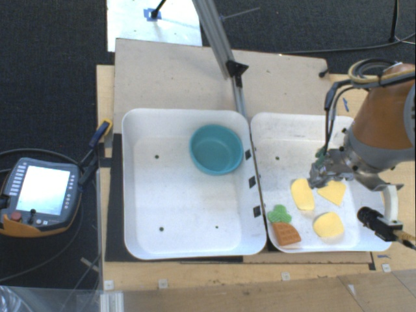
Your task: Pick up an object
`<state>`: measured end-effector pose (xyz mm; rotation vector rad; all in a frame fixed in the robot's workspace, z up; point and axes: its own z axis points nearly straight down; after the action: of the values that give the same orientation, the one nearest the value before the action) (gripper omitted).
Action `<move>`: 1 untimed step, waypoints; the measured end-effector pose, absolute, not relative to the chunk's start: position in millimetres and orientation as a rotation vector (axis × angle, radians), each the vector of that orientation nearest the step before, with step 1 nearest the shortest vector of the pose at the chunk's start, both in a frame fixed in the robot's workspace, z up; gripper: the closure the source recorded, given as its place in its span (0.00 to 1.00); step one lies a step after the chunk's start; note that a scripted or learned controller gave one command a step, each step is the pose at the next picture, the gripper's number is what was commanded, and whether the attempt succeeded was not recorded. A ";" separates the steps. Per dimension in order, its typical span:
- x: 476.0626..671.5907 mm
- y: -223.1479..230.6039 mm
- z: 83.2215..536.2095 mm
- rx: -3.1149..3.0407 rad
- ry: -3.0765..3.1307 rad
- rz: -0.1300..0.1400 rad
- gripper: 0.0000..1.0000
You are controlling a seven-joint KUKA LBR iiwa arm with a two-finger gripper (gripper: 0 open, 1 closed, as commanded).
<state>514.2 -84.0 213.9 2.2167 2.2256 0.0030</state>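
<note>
Looking down at a slant from the fixed camera, two shallow white bins sit side by side on the bench. The left bin (149,239) has a teal bowl (216,149) standing upright in its far right part, near the wall between the bins. The right bin (286,132) holds the small stuff, all in its near half: a yellow oval piece (302,194), a yellow wedge-like piece (333,192) just right of it, a round yellow piece (328,225) nearer to the front, a green leafy item (279,214) and an orange-brown flat piece (285,234) touching it, both near the left wall of that bin.

The arm comes in from the right, w/ the gripper (323,174) low over the right bin, just at the far edge of the oval and wedge pieces, approx. between them. Whether it is spread or closed I cannot tell; the tip is dark and small here.

Progress, as I judge it: nothing is lifted yet, every item lies on the bin floor. The gripper is positioned at a likely target, prob. the oval or the wedge, so the approach seems about done; the grasp and the lift are left.

On the floor at left lies a teach pendant (40,197) w/ lit screen.
</note>
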 end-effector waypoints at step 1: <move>505.7 -33.9 226.6 2.216 2.227 0.003 1.00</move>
<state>505.7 -33.9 226.6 2.2159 2.2272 0.0027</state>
